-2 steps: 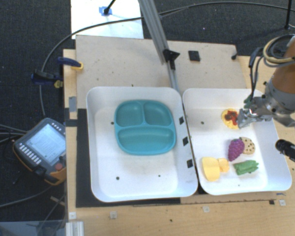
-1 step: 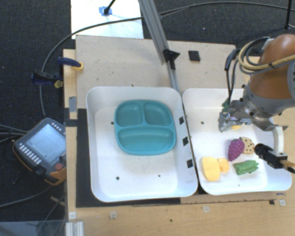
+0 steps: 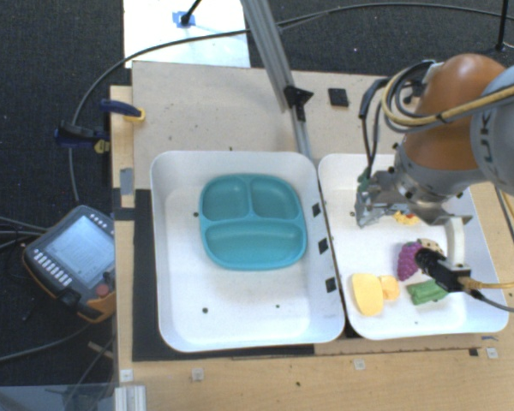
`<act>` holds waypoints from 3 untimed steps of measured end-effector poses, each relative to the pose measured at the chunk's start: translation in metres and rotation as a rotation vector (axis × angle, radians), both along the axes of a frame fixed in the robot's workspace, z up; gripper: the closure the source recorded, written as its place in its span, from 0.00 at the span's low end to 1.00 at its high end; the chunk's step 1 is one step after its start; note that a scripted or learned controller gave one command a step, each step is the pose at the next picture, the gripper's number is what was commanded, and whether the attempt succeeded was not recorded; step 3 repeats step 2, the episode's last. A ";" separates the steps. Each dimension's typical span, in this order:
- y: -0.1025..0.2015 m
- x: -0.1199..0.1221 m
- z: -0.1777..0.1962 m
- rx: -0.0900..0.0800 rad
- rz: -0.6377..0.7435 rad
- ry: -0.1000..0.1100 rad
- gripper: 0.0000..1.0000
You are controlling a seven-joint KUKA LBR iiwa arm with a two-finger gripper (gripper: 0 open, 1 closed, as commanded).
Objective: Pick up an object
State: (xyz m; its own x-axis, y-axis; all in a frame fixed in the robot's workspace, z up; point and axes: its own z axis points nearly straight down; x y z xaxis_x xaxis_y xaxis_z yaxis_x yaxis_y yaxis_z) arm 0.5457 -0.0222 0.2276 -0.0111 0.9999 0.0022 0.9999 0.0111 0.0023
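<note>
bins sit side by side on the bench: the left bin [image 3: 176, 315] carries a teal divided plate [image 3: 252, 222], lying flat toward its upper middle, and the right bin [image 3: 343, 255] carries the small items. near the right bin's front lies a yellow piece [image 3: 367, 294] with a smaller orange bit [image 3: 389, 288] touching its right side. just right of those is a green block [image 3: 426, 292], and above it a purple bunch-like toy [image 3: 408, 260]. a black fitting [image 3: 442, 268] with a cable overlaps the spot between the purple toy and the green block. a small yellow object [image 3: 404, 219] peeks out from under the arm's wrist, mostly hidden.

the gripper [image 3: 373, 208] hangs over the upper left part of the right bin, well apart from the yellow piece and the purple toy. whether the claw is spread or closed cannot be told from this angle, and nothing can be seen in it.

outside the bins, a grey handheld pendant [image 3: 73, 259] rests on the dark floor at the left.
</note>
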 end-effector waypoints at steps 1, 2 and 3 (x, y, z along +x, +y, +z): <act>0.059 -0.007 0.009 0.001 0.001 0.000 1.00; 0.114 -0.013 -0.005 0.000 0.000 0.004 1.00; 0.114 -0.013 -0.005 0.000 0.000 0.004 1.00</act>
